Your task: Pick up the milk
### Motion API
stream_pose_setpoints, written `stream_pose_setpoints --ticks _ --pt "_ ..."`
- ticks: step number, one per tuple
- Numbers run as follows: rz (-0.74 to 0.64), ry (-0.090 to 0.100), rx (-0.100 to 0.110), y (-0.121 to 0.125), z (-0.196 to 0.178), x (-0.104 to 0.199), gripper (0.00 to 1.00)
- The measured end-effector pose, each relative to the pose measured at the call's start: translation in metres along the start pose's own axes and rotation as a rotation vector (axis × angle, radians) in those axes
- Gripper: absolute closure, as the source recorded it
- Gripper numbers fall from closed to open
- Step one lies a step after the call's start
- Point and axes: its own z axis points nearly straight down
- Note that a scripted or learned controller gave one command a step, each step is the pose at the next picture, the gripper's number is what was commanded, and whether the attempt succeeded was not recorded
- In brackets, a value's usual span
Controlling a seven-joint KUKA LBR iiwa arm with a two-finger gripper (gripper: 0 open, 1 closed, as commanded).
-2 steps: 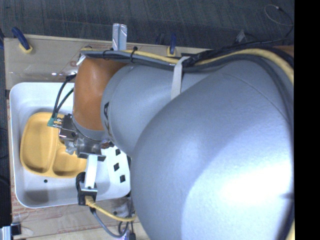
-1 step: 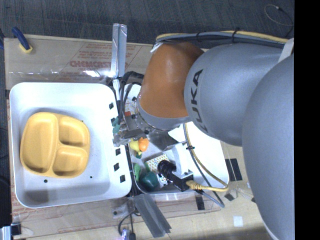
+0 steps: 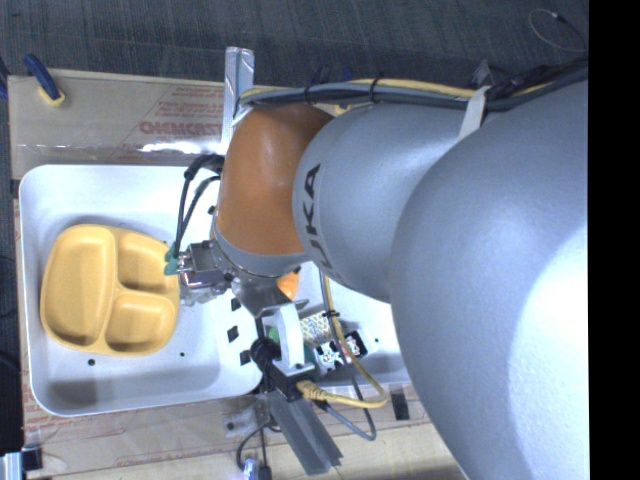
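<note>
My arm, grey with its orange band (image 3: 262, 183), reaches in from the right and covers most of the right bin. Its gripper (image 3: 203, 271) hangs over the right part of the left bin (image 3: 120, 383), right beside the right edge of a yellow three-compartment tray (image 3: 105, 288). A small orange patch (image 3: 288, 286) and a white speckled bit (image 3: 318, 324) peek out under the wrist at the bins' shared wall; what they are I cannot tell. The arm hides whatever lies in the right bin.
The yellow tray fills the left half of the left bin, with bare white floor in front of it and to its right. A cardboard sheet (image 3: 110, 118) lies behind the bins, with a blue clip (image 3: 42, 76) at its far left corner.
</note>
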Motion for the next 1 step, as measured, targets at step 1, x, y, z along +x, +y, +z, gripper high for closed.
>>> stream_pose_setpoints --ticks 1 --pt "0.000 0.000 0.000 0.0000 0.0000 -0.0001 0.00"
